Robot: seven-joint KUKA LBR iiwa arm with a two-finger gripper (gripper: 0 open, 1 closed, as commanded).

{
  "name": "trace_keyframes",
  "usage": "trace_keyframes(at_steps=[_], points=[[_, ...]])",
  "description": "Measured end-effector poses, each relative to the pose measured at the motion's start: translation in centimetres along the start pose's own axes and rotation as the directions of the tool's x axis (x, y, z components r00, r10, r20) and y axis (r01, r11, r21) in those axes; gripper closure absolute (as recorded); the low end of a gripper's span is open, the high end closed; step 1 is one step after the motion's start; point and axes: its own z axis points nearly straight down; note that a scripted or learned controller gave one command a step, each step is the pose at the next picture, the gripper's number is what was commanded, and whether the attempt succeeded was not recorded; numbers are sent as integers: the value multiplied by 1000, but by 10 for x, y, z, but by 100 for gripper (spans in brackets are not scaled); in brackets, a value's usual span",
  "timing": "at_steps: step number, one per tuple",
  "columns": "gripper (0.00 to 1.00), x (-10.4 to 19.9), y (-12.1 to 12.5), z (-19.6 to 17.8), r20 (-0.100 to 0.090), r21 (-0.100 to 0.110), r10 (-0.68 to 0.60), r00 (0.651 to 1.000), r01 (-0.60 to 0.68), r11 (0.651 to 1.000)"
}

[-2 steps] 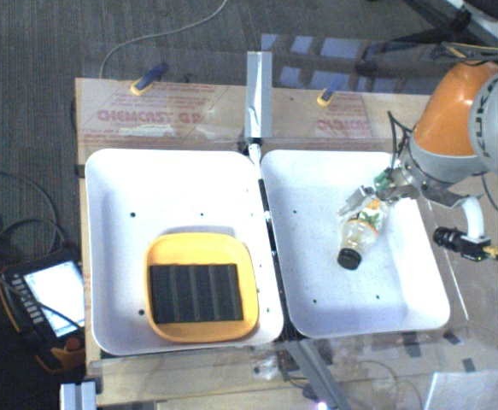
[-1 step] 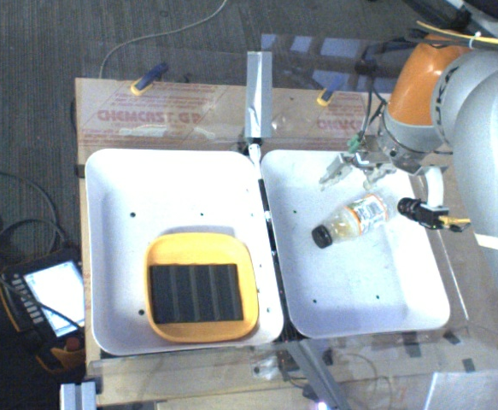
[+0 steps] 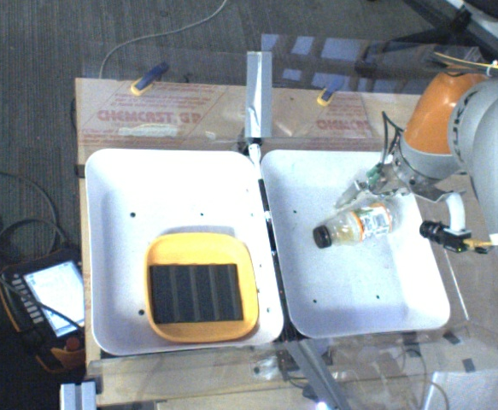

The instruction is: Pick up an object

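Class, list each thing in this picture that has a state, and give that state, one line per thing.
Bottle: lying on its side in the right bin, dark cap on.
Yellow tray: flat, right way up, in the left bin.
Pincer: just above the bottle's far end; its grip is hidden.

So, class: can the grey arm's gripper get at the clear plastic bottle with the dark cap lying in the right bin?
Probably yes: the gripper hangs close above the clear plastic bottle, with nothing lying between them.
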Motion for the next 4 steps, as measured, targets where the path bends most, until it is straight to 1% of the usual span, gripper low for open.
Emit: trace_keyframes(at_steps=[1,2,3,4], points=[[0,-2,-51,1,4,-16,-193,981,193,981],[0,4,-74,0,3,-21,-104,995,105,994],[0,38,-135,0,12,-15,-171,985,171,985],[0,130,-128,-64,-2,2,11,1000,-11,1000]])
